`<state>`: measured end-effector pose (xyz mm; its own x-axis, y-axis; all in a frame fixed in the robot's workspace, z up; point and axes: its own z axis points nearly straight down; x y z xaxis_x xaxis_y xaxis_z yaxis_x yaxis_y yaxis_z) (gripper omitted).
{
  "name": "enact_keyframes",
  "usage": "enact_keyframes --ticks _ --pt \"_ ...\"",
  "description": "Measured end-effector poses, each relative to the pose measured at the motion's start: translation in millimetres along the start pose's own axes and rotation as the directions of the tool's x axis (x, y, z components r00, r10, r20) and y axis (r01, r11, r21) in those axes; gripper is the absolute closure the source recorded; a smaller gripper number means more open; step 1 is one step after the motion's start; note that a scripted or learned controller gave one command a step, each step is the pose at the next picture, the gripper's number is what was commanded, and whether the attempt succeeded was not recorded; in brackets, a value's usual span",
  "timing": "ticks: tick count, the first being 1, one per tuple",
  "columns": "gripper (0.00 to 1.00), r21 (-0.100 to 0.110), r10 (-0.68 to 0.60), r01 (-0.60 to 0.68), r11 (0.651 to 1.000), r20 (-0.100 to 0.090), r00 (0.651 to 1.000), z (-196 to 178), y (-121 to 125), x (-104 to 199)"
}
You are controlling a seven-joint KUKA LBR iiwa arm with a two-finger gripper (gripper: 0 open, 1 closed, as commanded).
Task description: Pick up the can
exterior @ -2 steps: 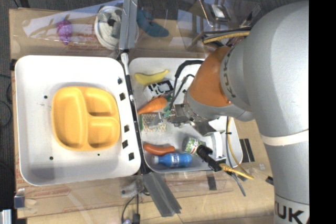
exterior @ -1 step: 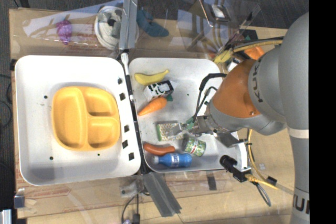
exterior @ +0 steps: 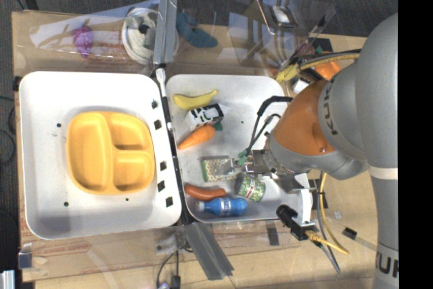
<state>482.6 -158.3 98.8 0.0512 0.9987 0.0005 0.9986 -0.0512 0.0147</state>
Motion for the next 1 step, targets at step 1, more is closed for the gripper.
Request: enact_keyframes --ticks 1 --pt "0.00 -0.001 -0.167 0.167 0.986 -0.002 0.986 -0.3 1.7 -22.7"
